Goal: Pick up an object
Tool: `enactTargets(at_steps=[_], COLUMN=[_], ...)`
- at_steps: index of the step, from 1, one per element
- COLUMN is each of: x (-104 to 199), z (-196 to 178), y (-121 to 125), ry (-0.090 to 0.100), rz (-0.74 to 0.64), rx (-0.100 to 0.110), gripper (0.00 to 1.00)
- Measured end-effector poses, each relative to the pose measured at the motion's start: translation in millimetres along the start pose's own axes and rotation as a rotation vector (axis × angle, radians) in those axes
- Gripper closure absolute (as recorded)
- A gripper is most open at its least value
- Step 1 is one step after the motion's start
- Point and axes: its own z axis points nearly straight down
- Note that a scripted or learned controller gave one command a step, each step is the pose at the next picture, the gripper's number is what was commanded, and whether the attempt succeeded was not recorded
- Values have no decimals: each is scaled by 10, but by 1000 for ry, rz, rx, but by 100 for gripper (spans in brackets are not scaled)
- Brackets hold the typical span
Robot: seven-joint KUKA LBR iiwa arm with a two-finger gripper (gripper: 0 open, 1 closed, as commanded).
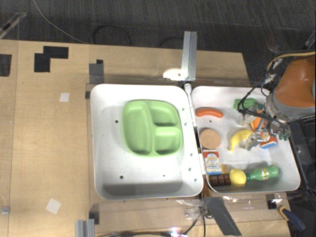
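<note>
Gripper [256, 141] sits low in right bin [291, 181], grip state unreadable. Banana [240, 138] touches its left side. Small carton [212, 162] farther left, print possibly red-and-white, illegible.

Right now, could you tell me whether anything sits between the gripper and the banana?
Nothing visible does. The gripper is right beside the banana in the right bin, with no other object between them.

The table [44, 147] looks like pale, matt wood. Both white bins [106, 181] have a smooth plastic sheen, and the green divided tray [150, 127] is soft-gloss plastic. The green bottle [261, 173] shines. The upright post [189, 56] looks like brushed metal.
</note>
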Motion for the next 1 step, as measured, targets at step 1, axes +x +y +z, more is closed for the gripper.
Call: enactTargets(at_steps=[1], x=[-76], z=[2], y=[86], ry=[0], rz=[72], rx=[0], gripper=[0])
